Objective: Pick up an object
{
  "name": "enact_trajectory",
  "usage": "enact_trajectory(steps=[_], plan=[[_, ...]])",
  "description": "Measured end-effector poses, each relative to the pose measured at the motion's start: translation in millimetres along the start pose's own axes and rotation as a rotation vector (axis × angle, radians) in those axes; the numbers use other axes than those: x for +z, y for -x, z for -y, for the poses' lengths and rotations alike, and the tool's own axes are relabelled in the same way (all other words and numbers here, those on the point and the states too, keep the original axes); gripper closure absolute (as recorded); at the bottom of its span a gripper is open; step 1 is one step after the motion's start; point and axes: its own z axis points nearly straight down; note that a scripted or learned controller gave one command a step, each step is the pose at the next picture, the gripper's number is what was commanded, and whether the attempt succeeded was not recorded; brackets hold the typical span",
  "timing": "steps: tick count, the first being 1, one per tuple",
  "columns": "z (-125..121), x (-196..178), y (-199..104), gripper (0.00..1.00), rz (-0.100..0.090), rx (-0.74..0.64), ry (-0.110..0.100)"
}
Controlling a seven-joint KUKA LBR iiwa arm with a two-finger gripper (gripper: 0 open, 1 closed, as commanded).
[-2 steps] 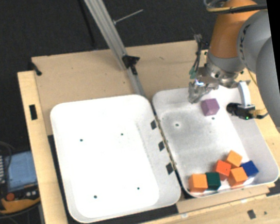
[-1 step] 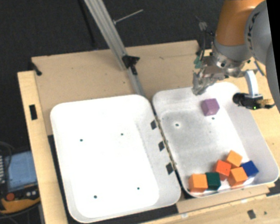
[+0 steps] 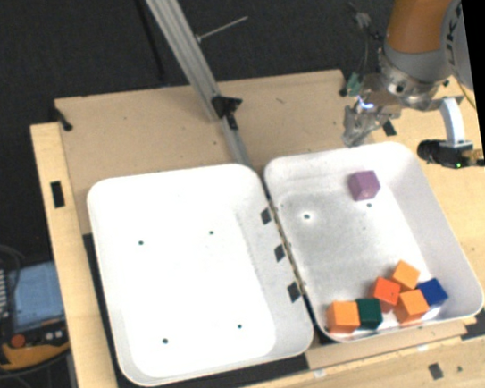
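From the camera view above the bench, the gripper (image 3: 363,121) hangs over the far rim of the right bin (image 3: 433,196), at about twelve o'clock on that bin, with the orange-banded arm (image 3: 418,9) reaching in from the upper right. Whether the claw is wide or narrow I cannot tell; it is small and blurred against the bench, and nothing shows between it. The purple cube (image 3: 364,184) lies on the bin floor just below the gripper, toward one o'clock of the bin's centre, apart from everything else. The other blocks crowd the near edge at five to six o'clock: an orange cube (image 3: 343,314) touching a green cube (image 3: 369,312), a red-orange cube (image 3: 387,290), two more orange ones (image 3: 406,274) (image 3: 411,303) and a blue cube (image 3: 432,291). The left bin (image 3: 107,254) sits beside it. By my judgement the pick is not yet made: every block rests in the bin, so descent, closing and lifting all remain, the purple cube being the nearest candidate.
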Motion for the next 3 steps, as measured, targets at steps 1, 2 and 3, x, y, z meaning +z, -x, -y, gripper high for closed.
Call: enact_trajectory(steps=[1, 2, 3], plan=[[11.4, -3.0, -40.2, 1.00, 0.000, 0.002, -0.007], [19.7, 7.6, -94.0, 1.00, -0.001, 0.001, -0.008], [34.0, 19.0, -143.3, 1.00, -0.001, 0.002, -0.009]])
